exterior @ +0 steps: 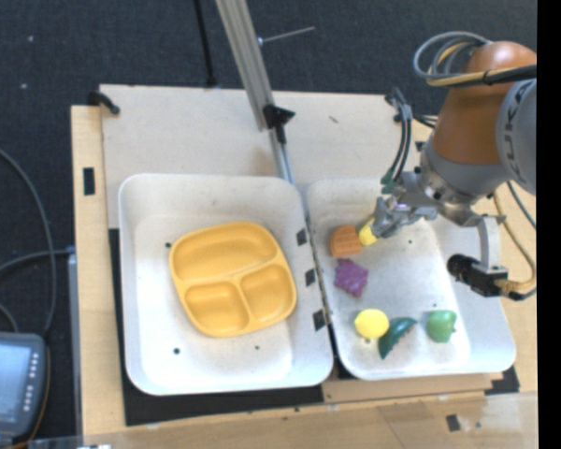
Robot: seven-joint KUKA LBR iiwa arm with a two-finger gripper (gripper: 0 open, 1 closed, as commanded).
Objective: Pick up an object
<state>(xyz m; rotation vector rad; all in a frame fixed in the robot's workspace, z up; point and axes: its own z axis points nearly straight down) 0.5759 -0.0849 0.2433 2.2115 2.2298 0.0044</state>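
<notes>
My gripper (381,221) hangs over the upper left part of the right bin (477,344). A small yellow piece (366,236) shows right at the gripper's lower left tip, and whether it is gripped is unclear. An orange object (345,242) lies just left of that, touching or nearly touching the yellow piece. Below them lies a purple object (351,276). Along the bin's front sit a yellow ball-like object (371,324), a dark green object (395,336) and a light green object (440,325).
The left bin (150,344) holds a yellow divided tray (232,277). A slanted metal post (252,64) rises behind the bins. A black fitting on a cable (472,274) hangs over the right bin's right side.
</notes>
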